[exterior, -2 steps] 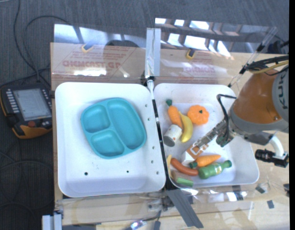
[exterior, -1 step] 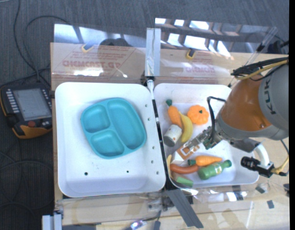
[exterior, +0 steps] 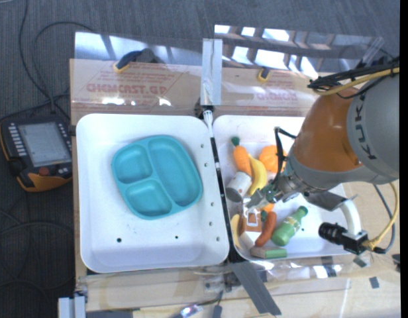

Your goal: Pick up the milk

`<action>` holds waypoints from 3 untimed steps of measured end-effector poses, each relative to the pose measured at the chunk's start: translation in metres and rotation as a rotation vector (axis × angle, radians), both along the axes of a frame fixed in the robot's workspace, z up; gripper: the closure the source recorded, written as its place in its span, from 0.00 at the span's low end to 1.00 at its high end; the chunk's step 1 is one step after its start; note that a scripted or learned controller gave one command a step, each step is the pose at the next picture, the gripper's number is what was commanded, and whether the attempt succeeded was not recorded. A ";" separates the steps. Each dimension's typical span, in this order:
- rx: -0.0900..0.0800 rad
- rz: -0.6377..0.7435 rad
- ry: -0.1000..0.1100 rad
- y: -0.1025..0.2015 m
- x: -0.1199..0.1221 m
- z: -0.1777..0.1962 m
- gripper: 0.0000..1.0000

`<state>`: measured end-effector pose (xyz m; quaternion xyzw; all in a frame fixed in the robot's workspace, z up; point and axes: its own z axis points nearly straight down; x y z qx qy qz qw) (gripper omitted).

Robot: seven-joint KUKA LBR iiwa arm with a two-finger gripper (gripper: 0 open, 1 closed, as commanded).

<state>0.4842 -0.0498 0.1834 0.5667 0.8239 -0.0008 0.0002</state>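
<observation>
Milk carton (exterior: pixel 252 218), a small white box with orange print, lay in the near left part of the right bin (exterior: pixel 257 122), just below and to the left of the gripper (exterior: pixel 269 195). The gripper hung low over the middle of that bin, among the toy food. Whether the claw was spread or pressed together could not be told, as the grey and orange wrist covered much of it, and nothing could be seen pinched in it. The carton looked apart from the claw, though close to it.

Just beside the gripper on its upper left was a yellow banana (exterior: pixel 257 175), and past that a carrot (exterior: pixel 241 159) with a green top. An orange fruit (exterior: pixel 270 158) sat to the right of the carrot, partly behind the arm. A pale cylinder (exterior: pixel 238 183) lay against the bin's left wall. To the right of the carton a slim red-orange piece (exterior: pixel 265 229) leaned at a slant, and beyond it lay a green bottle (exterior: pixel 289 223).

Farther out, the left bin (exterior: pixel 98 244) held a blue divided plate (exterior: pixel 156 175). A sheet of cardboard (exterior: pixel 138 88) ran behind both bins, and a handheld control pendant (exterior: pixel 35 152) rested on the dark floor at the far left.
</observation>
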 end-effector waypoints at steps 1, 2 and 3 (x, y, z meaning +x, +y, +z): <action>-0.001 -0.305 0.001 0.090 0.000 0.044 1.00; -0.002 -0.361 -0.003 0.035 0.001 0.218 1.00; -0.002 -0.508 0.002 0.103 0.028 0.108 1.00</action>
